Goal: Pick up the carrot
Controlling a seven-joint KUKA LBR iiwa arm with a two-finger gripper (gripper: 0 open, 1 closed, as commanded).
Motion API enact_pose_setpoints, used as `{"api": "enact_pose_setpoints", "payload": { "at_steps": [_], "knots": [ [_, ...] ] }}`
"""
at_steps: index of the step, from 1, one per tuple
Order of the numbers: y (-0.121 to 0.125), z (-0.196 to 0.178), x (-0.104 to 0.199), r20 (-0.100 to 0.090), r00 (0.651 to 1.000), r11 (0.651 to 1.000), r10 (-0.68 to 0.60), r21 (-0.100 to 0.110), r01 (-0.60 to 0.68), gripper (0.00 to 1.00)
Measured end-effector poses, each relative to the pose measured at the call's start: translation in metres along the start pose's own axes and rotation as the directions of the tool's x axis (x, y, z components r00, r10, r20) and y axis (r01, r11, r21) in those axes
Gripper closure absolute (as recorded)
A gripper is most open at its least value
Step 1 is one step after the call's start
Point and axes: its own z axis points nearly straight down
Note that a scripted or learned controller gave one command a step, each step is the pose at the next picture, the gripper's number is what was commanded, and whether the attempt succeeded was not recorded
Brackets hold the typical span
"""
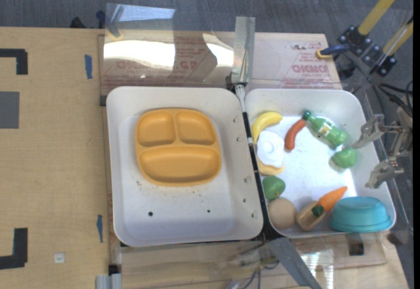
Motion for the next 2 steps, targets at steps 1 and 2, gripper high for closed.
{"api": "enact_pose_setpoints", "payload": {
  "at_steps": [1,2],
  "knots": [
    [-0.019,0.127,0.001,0.034,0.904,0.905,-0.426,0.021,0.426,0.0],
    [0.012,0.172,-0.01,0.021,0.74,0.74,-0.672,0.023,0.672,0.0]
  ]
}}
